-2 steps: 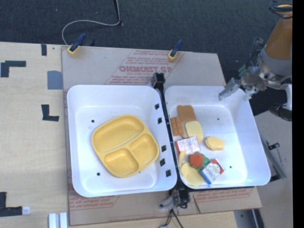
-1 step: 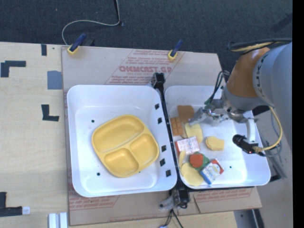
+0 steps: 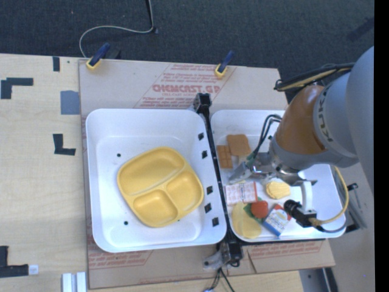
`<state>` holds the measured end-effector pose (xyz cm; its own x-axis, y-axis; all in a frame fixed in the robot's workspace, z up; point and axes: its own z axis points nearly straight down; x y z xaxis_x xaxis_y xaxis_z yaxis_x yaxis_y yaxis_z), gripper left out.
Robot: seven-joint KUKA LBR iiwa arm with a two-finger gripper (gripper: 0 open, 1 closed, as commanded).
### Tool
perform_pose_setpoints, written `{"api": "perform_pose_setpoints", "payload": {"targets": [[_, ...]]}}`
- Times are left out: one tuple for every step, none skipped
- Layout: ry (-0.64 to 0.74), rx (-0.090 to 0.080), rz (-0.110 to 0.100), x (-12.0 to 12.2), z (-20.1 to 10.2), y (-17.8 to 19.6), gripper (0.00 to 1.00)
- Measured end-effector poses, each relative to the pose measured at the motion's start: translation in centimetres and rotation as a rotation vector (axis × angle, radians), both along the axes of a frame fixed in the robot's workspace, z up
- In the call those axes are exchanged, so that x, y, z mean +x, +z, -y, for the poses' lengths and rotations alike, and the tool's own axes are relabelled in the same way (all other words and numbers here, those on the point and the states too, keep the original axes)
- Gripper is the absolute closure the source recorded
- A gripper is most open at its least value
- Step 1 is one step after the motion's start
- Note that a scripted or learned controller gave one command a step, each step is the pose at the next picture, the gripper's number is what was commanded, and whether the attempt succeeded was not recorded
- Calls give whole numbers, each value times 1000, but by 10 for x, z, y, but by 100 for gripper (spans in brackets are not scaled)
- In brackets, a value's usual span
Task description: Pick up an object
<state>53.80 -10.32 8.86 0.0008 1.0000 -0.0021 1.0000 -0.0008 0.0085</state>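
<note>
The right white bin [image 3: 328, 233] holds several small items. A brown toast-like piece [image 3: 238, 143] and a brown waffle-like cracker [image 3: 224, 157] lie at its back left. At its front sit a white and red packet [image 3: 240, 193], a yellow lump [image 3: 278, 190], a red and green piece [image 3: 258, 209], a flat yellow disc [image 3: 244, 225] and a blue and white box [image 3: 276, 222]. My gripper [image 3: 246, 169] hangs low over the left part of this bin. It is just above the packet and in front of the cracker. Nothing shows in its grasp.
The left white bin [image 3: 97, 163] holds a yellow divided plate [image 3: 159, 186]. A black divider [image 3: 209, 157] runs between the bins. The grey arm with its orange band [image 3: 301, 123] covers the right bin's back right. Two clamps [image 3: 97, 56] pin the cardboard at the back.
</note>
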Motion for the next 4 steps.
{"api": "perform_pose_setpoints", "payload": {"targets": [[4,1,-5,67,-1,-3,0],[5,0,-11,131,-2,-4,0],[1,1,-9,114,-7,-4,0],[2,0,-9,117,-8,-4,0]]}}
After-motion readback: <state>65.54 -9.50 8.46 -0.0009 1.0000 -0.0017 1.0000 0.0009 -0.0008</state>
